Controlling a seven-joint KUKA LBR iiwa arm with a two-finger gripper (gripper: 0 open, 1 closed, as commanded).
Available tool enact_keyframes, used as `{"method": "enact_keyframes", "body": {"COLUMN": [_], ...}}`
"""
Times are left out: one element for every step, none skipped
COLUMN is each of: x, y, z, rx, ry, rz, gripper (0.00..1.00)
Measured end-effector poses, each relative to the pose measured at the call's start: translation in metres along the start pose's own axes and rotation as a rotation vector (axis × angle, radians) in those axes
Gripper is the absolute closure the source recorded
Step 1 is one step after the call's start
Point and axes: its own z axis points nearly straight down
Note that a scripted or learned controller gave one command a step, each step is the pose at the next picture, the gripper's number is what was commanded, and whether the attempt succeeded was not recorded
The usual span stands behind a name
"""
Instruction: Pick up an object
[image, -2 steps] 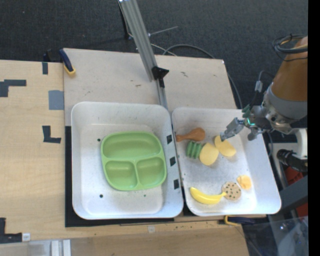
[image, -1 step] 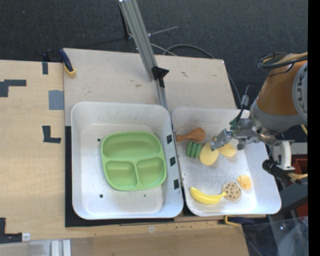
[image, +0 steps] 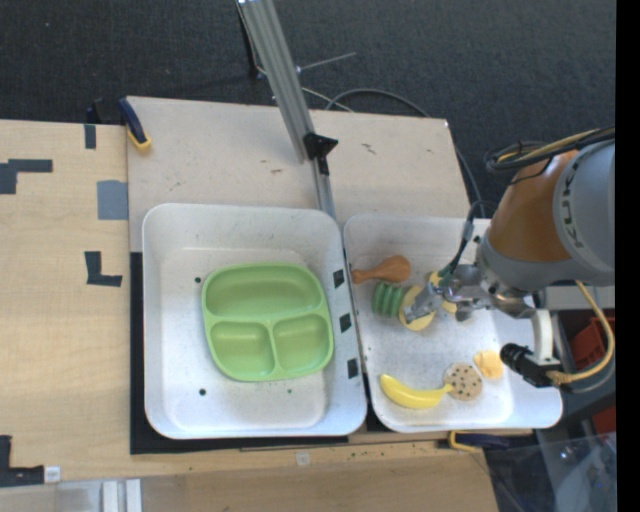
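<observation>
The grey arm (image: 575, 215) reaches in from the right side, its orange band (image: 525, 215) sitting just above the wrist. The wrist bends down and leftward, carrying the gripper (image: 432, 300) low, with its metal fingers pointing toward the left. Black and yellow cables (image: 545, 150) loop along the top of the arm and hang below the wrist.

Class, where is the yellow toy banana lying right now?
The yellow toy banana lies in the right white bin, near its front edge, just left of the round speckled cookie.
</observation>
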Motion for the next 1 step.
{"method": "enact_keyframes", "body": {"x": [0.0002], "y": [0.0005], "z": [0.0416], "rx": [-0.009], "ry": [-0.003], "rz": [0.000], "gripper": [0.00]}}
